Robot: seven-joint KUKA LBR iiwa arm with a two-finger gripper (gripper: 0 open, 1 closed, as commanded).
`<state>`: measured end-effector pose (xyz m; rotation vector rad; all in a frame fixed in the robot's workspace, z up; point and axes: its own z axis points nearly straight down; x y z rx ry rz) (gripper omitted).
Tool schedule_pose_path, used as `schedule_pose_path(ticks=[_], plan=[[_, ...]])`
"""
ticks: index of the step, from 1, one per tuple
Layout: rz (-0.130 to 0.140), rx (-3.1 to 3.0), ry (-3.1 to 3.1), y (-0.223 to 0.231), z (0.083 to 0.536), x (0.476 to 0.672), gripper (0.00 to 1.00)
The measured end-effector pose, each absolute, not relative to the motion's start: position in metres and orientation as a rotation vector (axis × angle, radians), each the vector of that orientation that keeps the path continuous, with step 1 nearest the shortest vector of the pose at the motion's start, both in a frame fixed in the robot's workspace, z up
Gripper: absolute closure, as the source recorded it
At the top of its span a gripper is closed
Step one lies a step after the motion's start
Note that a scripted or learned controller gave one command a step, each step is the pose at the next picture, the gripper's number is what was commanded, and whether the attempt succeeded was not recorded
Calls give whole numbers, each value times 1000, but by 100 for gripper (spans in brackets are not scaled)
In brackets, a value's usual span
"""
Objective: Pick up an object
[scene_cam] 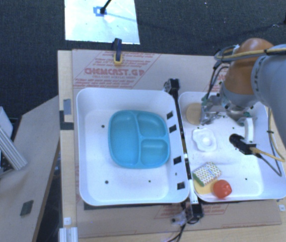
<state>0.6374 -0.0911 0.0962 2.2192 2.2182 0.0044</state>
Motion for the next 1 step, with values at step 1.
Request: schedule_pose_path(ticks=[1], plan=[[6,2220,2217,-93,140,638,100]])
